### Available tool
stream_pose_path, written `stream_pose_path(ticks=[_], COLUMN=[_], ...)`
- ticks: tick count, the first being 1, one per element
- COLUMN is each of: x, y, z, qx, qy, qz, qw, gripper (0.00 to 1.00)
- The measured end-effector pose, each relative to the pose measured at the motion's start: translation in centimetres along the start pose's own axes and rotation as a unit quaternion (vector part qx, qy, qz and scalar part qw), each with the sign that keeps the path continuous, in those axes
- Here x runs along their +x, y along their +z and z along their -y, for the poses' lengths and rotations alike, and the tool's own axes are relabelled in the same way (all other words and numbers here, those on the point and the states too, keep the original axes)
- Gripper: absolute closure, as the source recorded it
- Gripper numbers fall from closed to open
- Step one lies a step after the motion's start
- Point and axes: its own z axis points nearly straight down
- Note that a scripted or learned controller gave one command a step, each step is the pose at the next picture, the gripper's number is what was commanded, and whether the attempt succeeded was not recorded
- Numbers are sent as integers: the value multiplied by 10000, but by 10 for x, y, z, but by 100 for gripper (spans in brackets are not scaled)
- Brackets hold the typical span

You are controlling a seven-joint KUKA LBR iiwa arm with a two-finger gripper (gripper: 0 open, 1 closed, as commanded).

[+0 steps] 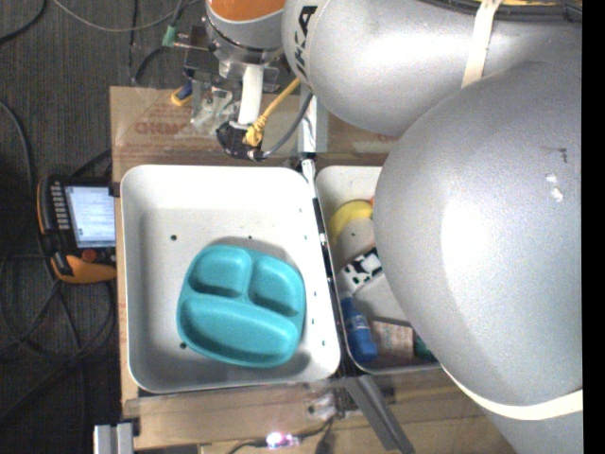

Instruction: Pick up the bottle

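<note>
A robotics lab: a big grey arm [473, 159] over two white bins [142, 253], loose cables [57, 8] on dark carpet, a teach pendant [80, 225] alongside.

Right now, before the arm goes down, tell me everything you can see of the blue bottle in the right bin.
The blue bottle lies on its side in the right bin, close along the wall shared with the left bin, its long axis running toward the bin's near end. It looks like glossy blue plastic, with a lighter patch on its body. A black-and-white checkered item sits just beyond it. The arm's grey body hides whatever lies to its right.
</note>
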Motion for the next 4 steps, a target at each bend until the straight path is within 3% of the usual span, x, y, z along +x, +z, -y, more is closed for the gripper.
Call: stream_pose_path(ticks=[1, 2, 3, 4], x=[0, -88, 1, -22], y=[-35, 51, 21, 4], z=[0, -15, 0, -4], qx=[-17, 7, -15, -8], qy=[-1058, 70, -2272, -510], qz=[-6, -10, -19, -13], qw=[9944, 10000, 9738, 9987], gripper=[100, 100, 100, 100])
